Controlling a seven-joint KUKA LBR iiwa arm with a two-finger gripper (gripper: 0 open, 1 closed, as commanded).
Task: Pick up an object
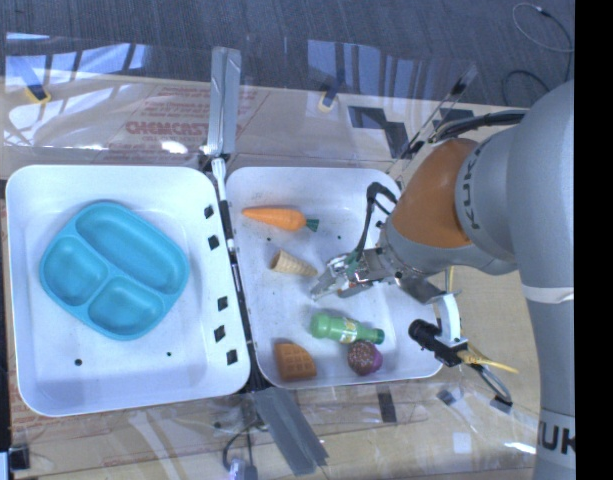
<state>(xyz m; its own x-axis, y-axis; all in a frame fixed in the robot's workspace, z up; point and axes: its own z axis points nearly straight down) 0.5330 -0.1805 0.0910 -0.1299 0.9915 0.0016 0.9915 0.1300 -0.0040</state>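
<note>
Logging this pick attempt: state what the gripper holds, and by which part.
Nothing is held. The gripper hangs over bare floor of the right bin, between the cone and the green bottle.

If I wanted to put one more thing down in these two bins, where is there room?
Left white bin: bare floor rings the blue three-part plastic tray, widest along the near edge. Right white bin is crowded: orange toy carrot, ice-cream cone, green bottle, waffle, dark red fruit, gripper.

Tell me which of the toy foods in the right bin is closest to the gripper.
The ice cream cone, just left of the gripper. The carrot, green bottle, waffle and dark fig lie farther off.
</note>
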